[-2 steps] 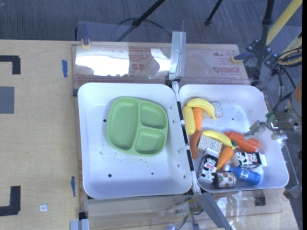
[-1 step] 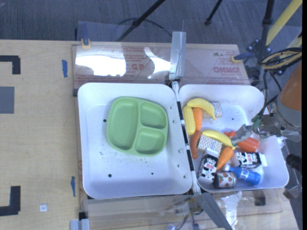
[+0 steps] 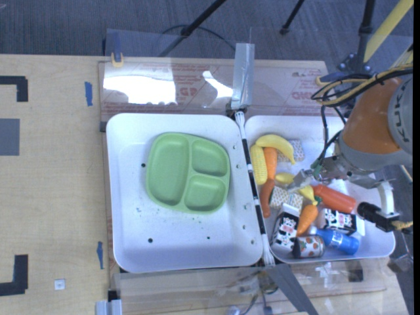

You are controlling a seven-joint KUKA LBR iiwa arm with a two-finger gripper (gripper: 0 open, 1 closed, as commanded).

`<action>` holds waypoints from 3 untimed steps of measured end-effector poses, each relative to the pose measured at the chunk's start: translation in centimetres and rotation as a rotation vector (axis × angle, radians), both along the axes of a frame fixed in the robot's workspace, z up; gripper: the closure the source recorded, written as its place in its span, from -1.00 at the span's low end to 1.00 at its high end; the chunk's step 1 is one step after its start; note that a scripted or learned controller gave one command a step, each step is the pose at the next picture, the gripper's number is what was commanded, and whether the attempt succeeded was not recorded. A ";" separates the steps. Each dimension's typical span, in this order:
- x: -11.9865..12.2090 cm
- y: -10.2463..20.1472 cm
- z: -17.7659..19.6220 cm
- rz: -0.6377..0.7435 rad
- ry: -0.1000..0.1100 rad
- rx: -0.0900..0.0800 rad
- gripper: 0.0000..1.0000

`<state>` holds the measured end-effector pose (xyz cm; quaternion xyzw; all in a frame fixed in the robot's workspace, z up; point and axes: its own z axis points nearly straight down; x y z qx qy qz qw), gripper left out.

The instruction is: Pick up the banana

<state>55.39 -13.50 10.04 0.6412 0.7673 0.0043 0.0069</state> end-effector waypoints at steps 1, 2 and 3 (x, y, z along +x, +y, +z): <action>7.0 0.5 -1.5 0.032 0.018 0.001 -1.00; 7.2 0.5 -0.2 0.034 0.010 -0.001 1.00; 11.4 7.1 8.6 0.100 0.013 0.000 1.00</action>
